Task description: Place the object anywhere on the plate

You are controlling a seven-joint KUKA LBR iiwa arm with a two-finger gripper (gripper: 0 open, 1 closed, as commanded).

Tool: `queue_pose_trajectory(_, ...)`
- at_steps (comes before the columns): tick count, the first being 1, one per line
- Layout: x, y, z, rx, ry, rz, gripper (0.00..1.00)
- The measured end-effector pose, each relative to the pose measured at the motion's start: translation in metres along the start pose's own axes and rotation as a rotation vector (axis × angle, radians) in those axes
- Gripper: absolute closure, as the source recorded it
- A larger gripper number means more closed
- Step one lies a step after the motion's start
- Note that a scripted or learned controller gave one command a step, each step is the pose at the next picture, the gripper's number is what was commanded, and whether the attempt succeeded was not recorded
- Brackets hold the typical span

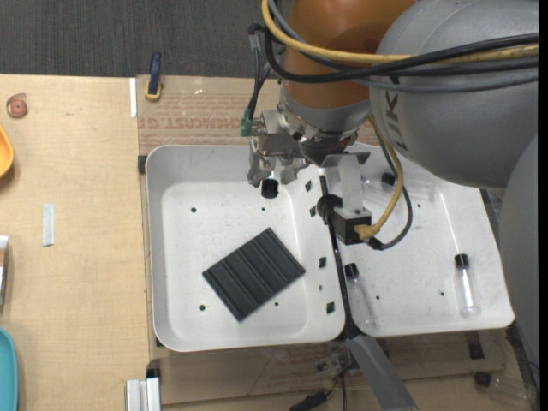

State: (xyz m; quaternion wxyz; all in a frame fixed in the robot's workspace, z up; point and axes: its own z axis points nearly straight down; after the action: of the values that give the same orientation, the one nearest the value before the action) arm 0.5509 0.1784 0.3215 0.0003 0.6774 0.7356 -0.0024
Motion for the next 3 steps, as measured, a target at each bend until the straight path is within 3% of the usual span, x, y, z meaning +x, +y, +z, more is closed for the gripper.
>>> queue_pose_trajectory(1, 0.0, -0.008, 0.035, 0.002, 0.001, -0.175, 1.0)
queue_pose_trajectory(2, -0.043, -0.02, 0.038, 0.0, 0.001, -0.279, 1.0)
queue_pose_trajectory(3, -0.091, -0.075, 0.004, -0.001, 0.001, -0.402, 1.0)
